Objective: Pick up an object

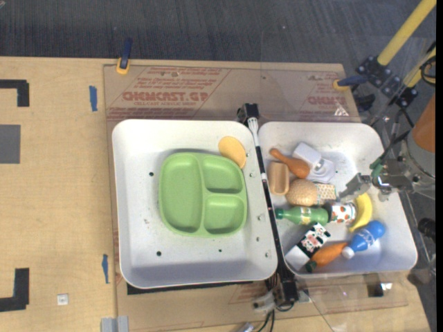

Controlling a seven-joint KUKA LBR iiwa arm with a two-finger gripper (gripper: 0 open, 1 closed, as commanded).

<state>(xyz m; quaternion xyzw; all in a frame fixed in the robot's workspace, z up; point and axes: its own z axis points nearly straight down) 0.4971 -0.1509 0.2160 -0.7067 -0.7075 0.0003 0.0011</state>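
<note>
Carrot [328,254] well below jaws [359,181].

Red print on the clear sheet under the bins

A clear plastic sheet [208,88] lying on the table [55,185] behind the two bins carries red lettering along its far edge; the large line at left [165,95] seems to read "CHEMCAST GP", seen reversed through the sheet, with smaller lines above it too fine to read. A second red patch near the right corner [325,99] is too faint to make out. The labels on the small bottles in the right bin [332,133] cannot be read.
</note>
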